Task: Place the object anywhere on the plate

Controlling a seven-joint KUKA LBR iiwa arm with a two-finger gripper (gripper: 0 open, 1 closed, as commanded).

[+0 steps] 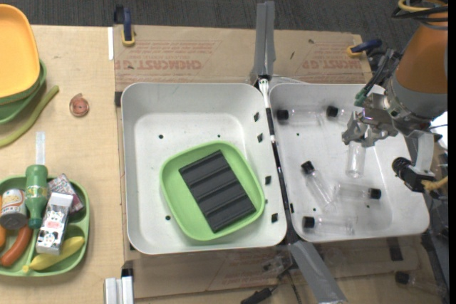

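Camera view: clear tube is gripped upright by the closed fingers, hanging just below them. Carry step, probably; next it's gotta be moved well left of them, onto the green plate.

One fixed camera looks down at a slant from above the bench, framing the left bin, with the plate mid-picture, and the right bin, the arm entering from the right.

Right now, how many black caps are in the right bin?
5 caps in the right bin: two by the far wall, one centre-left, one front-right, one front-left corner. The gripper may hide another.
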